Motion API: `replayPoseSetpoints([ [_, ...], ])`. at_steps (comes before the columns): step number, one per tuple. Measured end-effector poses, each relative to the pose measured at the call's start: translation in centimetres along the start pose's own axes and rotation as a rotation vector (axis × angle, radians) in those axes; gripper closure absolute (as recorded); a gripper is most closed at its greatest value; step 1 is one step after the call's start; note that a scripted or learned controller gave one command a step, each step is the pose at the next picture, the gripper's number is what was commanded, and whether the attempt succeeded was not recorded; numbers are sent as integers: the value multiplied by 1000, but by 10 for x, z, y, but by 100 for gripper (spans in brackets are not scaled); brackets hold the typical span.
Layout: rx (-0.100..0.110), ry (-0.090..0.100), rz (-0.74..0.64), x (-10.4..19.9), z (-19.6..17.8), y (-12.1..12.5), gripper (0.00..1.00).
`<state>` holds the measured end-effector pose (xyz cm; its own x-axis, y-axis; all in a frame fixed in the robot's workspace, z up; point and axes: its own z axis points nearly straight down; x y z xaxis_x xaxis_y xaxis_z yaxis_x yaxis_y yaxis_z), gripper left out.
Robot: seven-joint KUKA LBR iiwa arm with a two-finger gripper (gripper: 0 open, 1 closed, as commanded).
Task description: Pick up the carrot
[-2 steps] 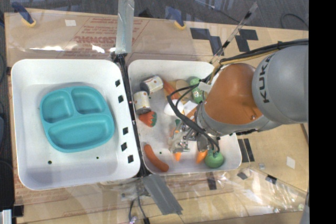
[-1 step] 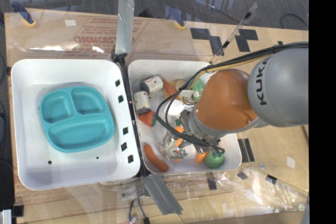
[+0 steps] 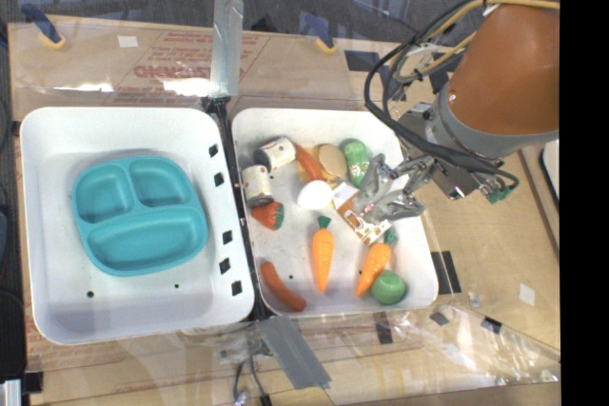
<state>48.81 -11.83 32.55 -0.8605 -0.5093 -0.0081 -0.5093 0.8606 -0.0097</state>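
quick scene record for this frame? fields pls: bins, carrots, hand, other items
left bin: holds a teal divided plate
right bin: holds toy food
carrots: one upright in the middle; a second near the right wall, beside a green apple
hand: over the right bin, just above the second carrot; grip state unclear
other items: white egg, sausage

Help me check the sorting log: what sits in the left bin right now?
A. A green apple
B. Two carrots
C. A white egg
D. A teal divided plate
D, the teal divided plate lies alone in the left bin, while the carrots, the green apple and the white egg all lie in the right bin.
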Motion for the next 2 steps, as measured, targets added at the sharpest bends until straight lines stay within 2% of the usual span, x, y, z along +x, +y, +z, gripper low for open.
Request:
replayPoseSetpoints([
  [1, -19, 15, -12, -34, 158, -30, 100],
  [2, 11, 1, -290, 9, 219, -69, 100],
])
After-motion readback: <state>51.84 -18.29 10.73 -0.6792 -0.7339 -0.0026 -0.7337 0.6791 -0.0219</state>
